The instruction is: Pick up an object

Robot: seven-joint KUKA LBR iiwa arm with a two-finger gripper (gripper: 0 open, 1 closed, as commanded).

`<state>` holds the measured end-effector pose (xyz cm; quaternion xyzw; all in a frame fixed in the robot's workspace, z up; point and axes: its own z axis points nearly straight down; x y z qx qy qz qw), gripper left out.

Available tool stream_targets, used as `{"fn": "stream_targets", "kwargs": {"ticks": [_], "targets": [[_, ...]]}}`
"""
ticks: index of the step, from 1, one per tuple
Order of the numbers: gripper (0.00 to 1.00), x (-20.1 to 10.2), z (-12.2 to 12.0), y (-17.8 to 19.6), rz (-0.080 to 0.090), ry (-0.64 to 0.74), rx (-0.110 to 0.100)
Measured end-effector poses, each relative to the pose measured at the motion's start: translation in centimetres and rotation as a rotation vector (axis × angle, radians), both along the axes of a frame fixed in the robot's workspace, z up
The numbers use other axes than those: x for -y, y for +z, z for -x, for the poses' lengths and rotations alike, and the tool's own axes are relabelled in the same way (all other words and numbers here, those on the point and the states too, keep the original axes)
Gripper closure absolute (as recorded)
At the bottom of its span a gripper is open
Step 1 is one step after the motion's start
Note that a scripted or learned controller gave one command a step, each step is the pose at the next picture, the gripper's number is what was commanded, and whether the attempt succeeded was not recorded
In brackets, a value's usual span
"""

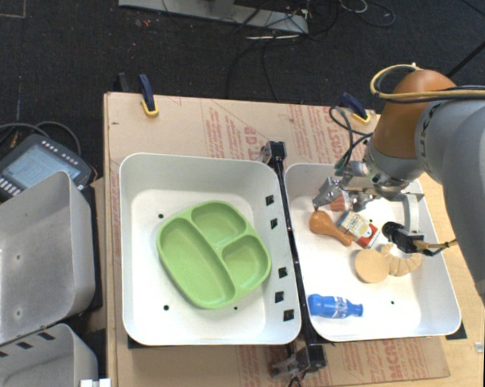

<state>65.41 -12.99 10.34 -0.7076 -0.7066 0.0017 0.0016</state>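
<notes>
Worktop (189, 126): brown cardboard-faced board carrying two shallow bins set edge to edge, so one arm can reach both.

Left white bin (139, 176): holds one light green plastic plate with three compartments (213, 254), lying flat at the bin's centre. It looks too broad and low for a two-finger pinch anywhere but its rim, so it is a poor candidate.

Right white bin (430, 317): holds the small goods, any of which would satisfy the task.
- Brown pear-shaped piece (329, 225), on its side at 10 o'clock in the bin, thin end toward 4 o'clock.
- Small bottle with white label and red cap (357, 226), touching or just beside the brown piece on its 3 o'clock side.
- Tan round disc (372, 267), lying flat near the bin's centre.
- Pale tan slices (405, 263), just beside the disc at its 3 o'clock.
- Blue plastic bottle (334, 306), on its side at 7 o'clock, well apart from the rest.

Gripper (336, 197): low over the bin's 11 o'clock area, directly above the brown piece. Whether it is wide or narrow cannot be told, and nothing is seen held. This position suggests the brown piece or the small bottle is the target. Because the two lie so close together, one may get nudged when the other is gripped. The blue bottle has clear space around it and looks the easier pick.
</notes>
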Motion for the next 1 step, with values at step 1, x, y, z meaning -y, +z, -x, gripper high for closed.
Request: {"fn": "stream_targets", "kwargs": {"ticks": [1], "targets": [[1.0, -0.03, -0.2, 1.48, 0.001, 0.0, 0.007]]}}
